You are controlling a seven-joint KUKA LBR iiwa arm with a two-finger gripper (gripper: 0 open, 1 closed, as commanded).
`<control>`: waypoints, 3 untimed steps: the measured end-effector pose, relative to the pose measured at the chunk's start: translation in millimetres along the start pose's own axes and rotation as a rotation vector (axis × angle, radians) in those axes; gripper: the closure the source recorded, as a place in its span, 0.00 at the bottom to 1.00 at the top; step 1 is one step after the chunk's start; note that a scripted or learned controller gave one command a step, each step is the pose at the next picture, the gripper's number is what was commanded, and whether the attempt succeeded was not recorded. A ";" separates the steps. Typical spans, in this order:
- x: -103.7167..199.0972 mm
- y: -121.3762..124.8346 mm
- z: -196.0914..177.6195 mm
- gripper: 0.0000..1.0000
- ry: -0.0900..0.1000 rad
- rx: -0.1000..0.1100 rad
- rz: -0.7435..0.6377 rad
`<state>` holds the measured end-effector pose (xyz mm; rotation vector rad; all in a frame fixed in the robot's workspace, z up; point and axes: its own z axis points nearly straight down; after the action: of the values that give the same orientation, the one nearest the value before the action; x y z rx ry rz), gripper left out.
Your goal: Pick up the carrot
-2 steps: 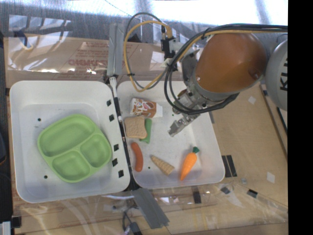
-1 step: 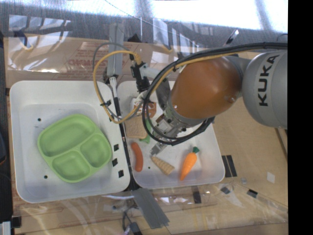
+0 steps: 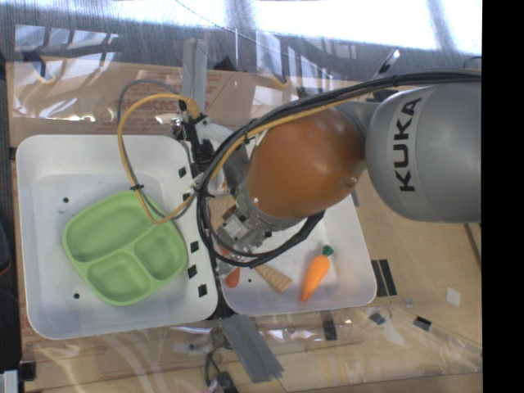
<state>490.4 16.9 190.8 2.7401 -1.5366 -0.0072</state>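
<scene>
With the carrot [image 3: 316,275] lying free at the lower right of the right bin [image 3: 366,278] and the gripper's state impossible to tell under the arm [image 3: 304,169], a descent could strike the nearby cone [image 3: 275,278] instead.

"KUKA" stands in black letters on the grey arm [image 3: 426,150].
</scene>
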 end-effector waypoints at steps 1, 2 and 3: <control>-69.2 -32.3 0.4 1.00 0.000 -0.001 0.007; -97.2 -111.4 -14.2 1.00 0.002 0.003 -0.109; -131.8 -110.8 -56.1 1.00 0.003 0.003 -0.537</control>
<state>516.4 187.0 247.2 3.0522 -0.7558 -0.0010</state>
